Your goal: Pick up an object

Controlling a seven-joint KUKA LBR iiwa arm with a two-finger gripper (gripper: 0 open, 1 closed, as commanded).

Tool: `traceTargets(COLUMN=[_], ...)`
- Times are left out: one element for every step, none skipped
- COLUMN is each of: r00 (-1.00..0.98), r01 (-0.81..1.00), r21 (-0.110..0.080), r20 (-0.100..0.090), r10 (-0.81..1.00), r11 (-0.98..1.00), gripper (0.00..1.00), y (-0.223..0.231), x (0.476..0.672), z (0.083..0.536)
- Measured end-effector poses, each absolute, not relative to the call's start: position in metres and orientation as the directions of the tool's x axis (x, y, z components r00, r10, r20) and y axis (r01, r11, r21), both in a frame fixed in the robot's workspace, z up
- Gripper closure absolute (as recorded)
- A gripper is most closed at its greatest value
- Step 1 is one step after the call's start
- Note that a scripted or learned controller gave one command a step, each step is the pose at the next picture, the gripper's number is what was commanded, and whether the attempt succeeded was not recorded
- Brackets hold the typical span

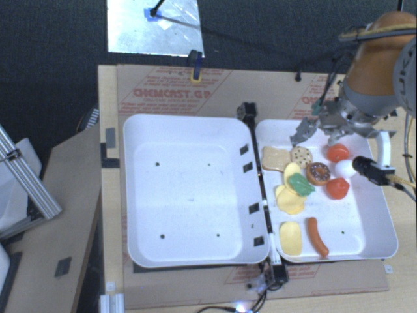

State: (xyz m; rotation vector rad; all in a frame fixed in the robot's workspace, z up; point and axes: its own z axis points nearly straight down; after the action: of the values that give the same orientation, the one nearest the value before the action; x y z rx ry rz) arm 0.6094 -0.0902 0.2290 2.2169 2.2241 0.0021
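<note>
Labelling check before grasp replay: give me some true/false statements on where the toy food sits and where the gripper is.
1. All the toy food lies in the right bin. True.
2. The sausage lies at the bin's far edge. False: it lies near the front edge, beside a yellow piece.
3. The gripper hangs over the left bin. False: it is over the right bin's far end.
4. The doughnut lies between the green piece and a tomato. True.
</note>
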Motion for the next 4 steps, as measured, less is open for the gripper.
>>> traceTargets(r00=[-0.003,0.0,0.001,0.0], r01=[1.0,1.0,1.0,1.0], r21=[0.008,-0.003,-0.001,0.004], r20=[0.0,0.0,0.0,-0.001], r10=[1.0,1.0,1.0,1.0], r11=[0.003,0.0,-0.001,0.0], gripper=[0.0,0.0,0.0,0.0], y=[-0.087,-0.086,-0.096,-0.083], x=[0.642,0.569,0.519,0.491], z=[0.097,0.084,0.085,0.085])
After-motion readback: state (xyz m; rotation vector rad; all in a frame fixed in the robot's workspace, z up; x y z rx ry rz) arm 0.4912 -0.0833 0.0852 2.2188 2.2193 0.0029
